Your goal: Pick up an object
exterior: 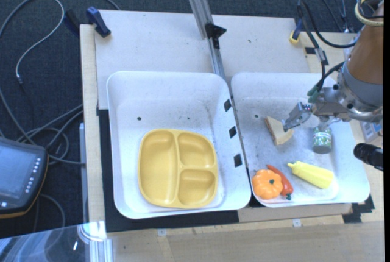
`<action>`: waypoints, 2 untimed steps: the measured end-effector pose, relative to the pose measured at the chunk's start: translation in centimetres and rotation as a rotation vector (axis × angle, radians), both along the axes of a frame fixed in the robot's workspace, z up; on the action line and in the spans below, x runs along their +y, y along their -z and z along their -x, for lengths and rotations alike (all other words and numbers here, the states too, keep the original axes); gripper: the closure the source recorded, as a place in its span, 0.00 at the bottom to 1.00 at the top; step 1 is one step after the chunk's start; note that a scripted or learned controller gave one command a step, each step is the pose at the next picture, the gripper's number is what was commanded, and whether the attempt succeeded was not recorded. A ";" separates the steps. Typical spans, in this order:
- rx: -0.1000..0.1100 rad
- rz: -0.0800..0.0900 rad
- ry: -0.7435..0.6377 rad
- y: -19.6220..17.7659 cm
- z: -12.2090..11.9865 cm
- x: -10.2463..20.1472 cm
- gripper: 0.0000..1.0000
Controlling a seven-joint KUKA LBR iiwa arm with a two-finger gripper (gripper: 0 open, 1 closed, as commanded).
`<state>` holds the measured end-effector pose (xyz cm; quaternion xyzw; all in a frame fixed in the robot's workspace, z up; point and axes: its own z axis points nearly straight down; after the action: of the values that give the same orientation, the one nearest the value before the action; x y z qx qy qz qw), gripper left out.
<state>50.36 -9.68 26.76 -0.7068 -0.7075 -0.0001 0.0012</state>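
The claw (297,117) hangs low in the right bin (244,87), at centre right of the frame, on the grey arm (365,66) that enters from the right edge. Its tip sits just above and to the right of a tan wedge (278,131); tip and wedge look to be touching or nearly so. Whether the claw is spread or closed I cannot tell from this angle, and nothing is seen held in it.

The wedge lies flat near the middle of that bin. Judged by appearance, it is light, stiff and dry-surfaced, so it should not slip much. The sensible hold is across its two long sloping faces near the thick end; the thin point offers little to grip and may tip up.

Just right of the wedge, under the wrist, stands a small clear jar (322,139), probably smooth and apt to roll if knocked. Lower in the bin lie a yellow bottle (312,174), a red pepper (281,177) and an orange pumpkin (267,184), the last two touching at the lower rim.

The left bin (122,96) holds a yellow divided tray (178,167). Both bins rest on the pale surface (152,41).
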 end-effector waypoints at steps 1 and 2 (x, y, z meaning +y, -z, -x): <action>-0.001 0.000 0.000 0.0 0.0 0.0 0.00; 0.006 0.000 0.001 4.4 0.1 -0.6 0.00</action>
<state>50.29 -10.24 22.35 -0.7073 -0.7069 0.0017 0.0033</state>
